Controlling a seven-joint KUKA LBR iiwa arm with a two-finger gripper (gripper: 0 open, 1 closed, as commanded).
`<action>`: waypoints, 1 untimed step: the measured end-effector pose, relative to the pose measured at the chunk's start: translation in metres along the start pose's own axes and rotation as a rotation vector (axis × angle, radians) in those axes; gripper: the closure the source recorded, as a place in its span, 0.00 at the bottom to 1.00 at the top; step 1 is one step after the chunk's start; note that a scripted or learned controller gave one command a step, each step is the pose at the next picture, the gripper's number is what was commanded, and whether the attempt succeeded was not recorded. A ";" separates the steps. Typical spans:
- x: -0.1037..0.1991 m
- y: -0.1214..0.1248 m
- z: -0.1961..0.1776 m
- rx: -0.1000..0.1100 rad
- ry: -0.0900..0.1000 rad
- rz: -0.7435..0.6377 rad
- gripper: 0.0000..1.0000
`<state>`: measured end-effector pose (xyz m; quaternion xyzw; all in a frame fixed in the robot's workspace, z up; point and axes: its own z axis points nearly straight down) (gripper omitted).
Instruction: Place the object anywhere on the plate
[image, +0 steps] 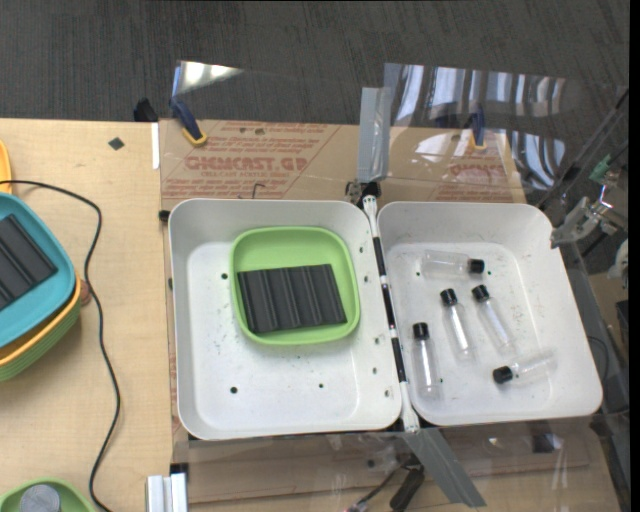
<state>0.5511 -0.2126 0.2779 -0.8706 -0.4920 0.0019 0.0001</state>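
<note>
Across the right bin (560, 390), five clear vials with black caps lie apart: one at twelve o'clock (450, 265), two near the middle (455, 320) (492, 314), one at seven o'clock (424, 358), one at four o'clock (524, 369). At nine o'clock from them, the left bin (200, 380) holds a green plate (292, 248) with a dark ribbed insert (290, 298).

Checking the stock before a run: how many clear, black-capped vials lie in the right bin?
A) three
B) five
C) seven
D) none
B: five clear vials with black caps lie scattered in the right bin, while the green plate with its dark ribbed insert sits in the left bin.
</note>
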 end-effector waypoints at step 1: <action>0.016 0.008 -0.122 0.001 -0.001 0.204 0.00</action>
